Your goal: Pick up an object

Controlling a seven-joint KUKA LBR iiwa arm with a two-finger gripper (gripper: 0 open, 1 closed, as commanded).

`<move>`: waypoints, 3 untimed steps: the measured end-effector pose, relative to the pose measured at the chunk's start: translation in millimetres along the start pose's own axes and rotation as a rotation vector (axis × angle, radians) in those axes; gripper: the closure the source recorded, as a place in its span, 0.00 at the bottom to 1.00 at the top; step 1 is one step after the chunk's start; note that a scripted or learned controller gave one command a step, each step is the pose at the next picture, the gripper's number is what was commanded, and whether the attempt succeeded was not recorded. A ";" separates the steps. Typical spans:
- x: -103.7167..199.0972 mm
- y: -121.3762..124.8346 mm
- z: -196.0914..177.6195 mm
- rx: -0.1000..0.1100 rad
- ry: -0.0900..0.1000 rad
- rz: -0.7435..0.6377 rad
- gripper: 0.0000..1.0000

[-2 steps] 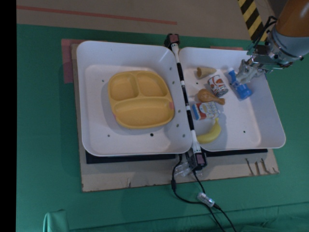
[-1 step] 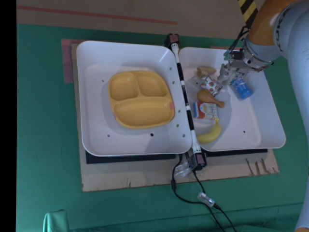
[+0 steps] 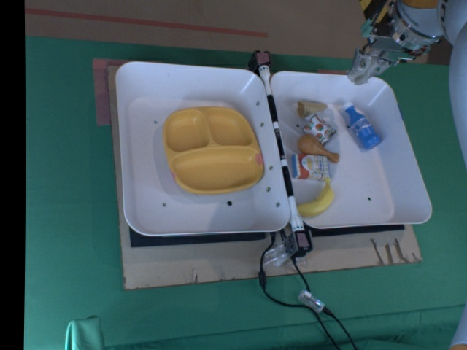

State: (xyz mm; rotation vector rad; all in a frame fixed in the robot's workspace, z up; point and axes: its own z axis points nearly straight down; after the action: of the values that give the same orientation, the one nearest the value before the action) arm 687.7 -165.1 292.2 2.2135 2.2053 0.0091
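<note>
blue bottle (image 3: 363, 126) lying in right bin (image 3: 408, 195); gripper (image 3: 363, 72) above far rim, grip state unclear

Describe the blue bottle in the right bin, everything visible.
The blue bottle looks like a small plastic toy: blue body, white cap, a pale label patch mid-body. It lies on its side on the floor of the right bin, in the bin's far right part, cap toward the far rim, base toward the near side. Nothing touches it; the soup can lies apart on its left. The claw hangs over the bin's far rim, apart from it.
</note>
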 end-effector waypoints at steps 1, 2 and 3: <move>14.3 9.2 82.2 0.011 -0.004 0.004 1.00; 39.3 8.4 95.6 0.021 -0.021 0.012 1.00; 54.6 -25.3 102.8 -0.001 -0.002 0.005 1.00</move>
State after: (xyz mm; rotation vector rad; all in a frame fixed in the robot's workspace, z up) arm 664.2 -111.2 188.5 2.2170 2.1984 0.0087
